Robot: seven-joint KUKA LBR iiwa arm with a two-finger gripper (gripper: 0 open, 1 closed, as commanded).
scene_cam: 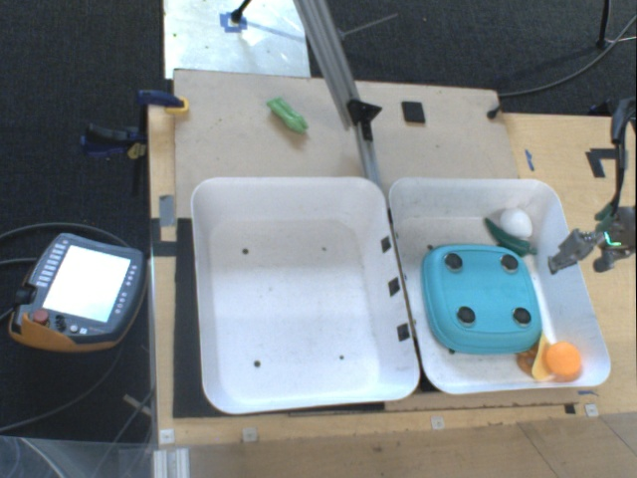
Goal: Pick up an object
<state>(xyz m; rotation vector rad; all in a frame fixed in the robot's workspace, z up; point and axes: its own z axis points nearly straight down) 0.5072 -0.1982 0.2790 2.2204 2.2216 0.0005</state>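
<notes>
A: What is found across the worktop [249, 137], taken from the left?

B: A control pendant [80, 289] is seen on the floor beside it. A small green object [287, 115] is left on the bare board behind the bins. The left bin [214, 297] is set next to the right bin [577, 317], where the pickable things are gathered: a teal four-holed lid [478, 297], a white ball [516, 221] touching a dark green piece [503, 235], and an orange ball [564, 359] in the near corner.

A: And the pincer?

B: The pincer [587, 247] is seen at the right bin's far-right rim, above the wall rather than over any object. Nothing is seen between its fingers; how far they are parted cannot be told.

A: So how much has been achieved?

B: No grasp is judged to have been made. Every object is lying in place, so approach, closing and lifting are all left to be done.
</notes>
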